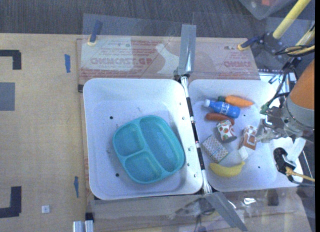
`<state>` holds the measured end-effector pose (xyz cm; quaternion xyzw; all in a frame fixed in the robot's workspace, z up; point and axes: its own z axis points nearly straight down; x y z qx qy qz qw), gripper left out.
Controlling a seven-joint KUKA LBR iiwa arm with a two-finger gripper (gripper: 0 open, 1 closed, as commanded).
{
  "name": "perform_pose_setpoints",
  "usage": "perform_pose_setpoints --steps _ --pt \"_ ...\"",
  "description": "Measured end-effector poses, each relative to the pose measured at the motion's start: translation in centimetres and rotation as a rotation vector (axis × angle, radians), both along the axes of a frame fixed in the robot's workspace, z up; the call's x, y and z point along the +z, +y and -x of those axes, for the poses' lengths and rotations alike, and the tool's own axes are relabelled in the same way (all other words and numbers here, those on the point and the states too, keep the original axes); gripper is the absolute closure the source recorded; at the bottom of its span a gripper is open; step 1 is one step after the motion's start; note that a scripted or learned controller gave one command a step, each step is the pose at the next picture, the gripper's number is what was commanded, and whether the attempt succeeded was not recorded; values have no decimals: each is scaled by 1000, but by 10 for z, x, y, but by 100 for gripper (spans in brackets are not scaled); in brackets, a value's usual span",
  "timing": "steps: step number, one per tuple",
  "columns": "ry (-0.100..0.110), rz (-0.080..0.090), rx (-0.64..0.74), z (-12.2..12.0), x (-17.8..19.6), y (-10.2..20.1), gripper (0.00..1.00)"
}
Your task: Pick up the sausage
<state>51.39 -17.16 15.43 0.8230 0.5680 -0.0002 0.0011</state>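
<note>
Sausage (219, 117) lies under the blue bottle (224, 108); I would lower my pincer (263, 131) straight over it, avoiding the bottle.

You see the sausage (219, 117), a small reddish-brown link. It lies flat in the right bin (260, 173), just below the blue bottle (224, 108).

The wooden bench (40, 141) bears two white bins side by side, the left bin (95, 101) and the right bin (265, 168).
</note>
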Motion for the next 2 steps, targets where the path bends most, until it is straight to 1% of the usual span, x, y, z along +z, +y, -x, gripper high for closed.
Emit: perform_pose_setpoints --steps 1,2 --pt "1 -1 -254 17 25 17 100" --pt "3 -2 -528 35 14 -23 100"
